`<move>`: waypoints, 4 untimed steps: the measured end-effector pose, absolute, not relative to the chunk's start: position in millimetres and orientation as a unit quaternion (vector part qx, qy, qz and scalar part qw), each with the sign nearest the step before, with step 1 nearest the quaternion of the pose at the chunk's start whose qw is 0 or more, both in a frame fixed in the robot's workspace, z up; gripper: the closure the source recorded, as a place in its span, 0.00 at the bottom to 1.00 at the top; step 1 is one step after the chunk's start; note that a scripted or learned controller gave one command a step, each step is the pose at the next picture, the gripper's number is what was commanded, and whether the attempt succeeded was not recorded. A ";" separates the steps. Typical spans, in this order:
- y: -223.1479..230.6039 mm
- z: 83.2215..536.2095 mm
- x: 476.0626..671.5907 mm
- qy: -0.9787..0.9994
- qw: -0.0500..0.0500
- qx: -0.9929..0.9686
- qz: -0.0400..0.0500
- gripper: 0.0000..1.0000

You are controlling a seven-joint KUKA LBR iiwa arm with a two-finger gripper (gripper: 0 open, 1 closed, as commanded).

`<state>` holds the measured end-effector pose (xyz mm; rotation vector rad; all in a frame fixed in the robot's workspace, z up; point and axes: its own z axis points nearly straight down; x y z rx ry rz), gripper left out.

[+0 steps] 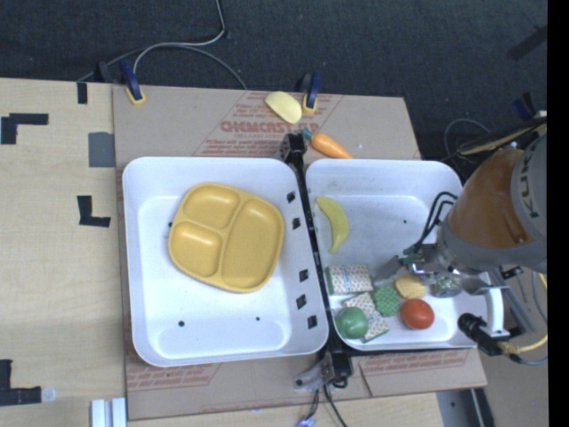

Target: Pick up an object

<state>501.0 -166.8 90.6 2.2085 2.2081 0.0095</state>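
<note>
The claw (412,272) hangs low in the right bin (382,178), right over a small yellow piece (410,286) — whether its grip is apart or together, I cannot tell. A red tomato (417,313) lies just beside that piece, with a banana (335,221) farther up. The left bin (142,238) holds a yellow divided plate (226,237).

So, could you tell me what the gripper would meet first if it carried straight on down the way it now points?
Probably the small yellow object right beneath the gripper, with the red tomato beside it. Depth is unclear from above, so it may already be touching.
</note>
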 end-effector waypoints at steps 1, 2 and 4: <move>-166.8 104.1 504.5 0.707 0.013 0.707 0.006 1.00; -102.9 87.2 530.5 0.708 0.002 0.707 0.002 1.00; -42.3 184.9 570.5 0.708 0.000 0.706 0.000 0.00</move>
